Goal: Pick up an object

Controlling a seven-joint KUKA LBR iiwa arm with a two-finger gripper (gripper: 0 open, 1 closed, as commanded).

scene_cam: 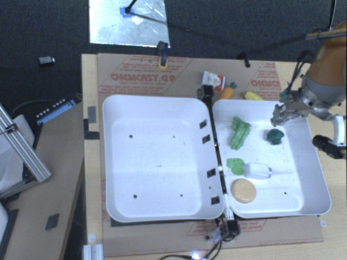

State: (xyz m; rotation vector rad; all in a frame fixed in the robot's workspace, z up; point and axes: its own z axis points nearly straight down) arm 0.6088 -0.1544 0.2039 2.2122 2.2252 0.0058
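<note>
The bench (135, 69) carries everything here, two white bins laid side by side on it. The left bin (157, 156) is the roomier-looking one, while the right bin (309, 172) holds the goods, all within the arm's side of the bench. The arm (331, 69) leans in from the right, orange band showing, wrist hanging over the right bin's upper right part.

Its gripper (283, 114) sits low near the bin's back wall, just above a small dark green lump (275, 136), close but with nothing visibly caught in it; how wide it stands cannot be told from this angle.

That lump looks the likeliest target, lying apart from the rest. Toward the divider lies a long green toy (238, 132). Below it, a tan disc (243, 190), then a clear piece (257, 171) touching a small green leafy bit (235, 165), a cluster that would be awkward to pick cleanly.
</note>
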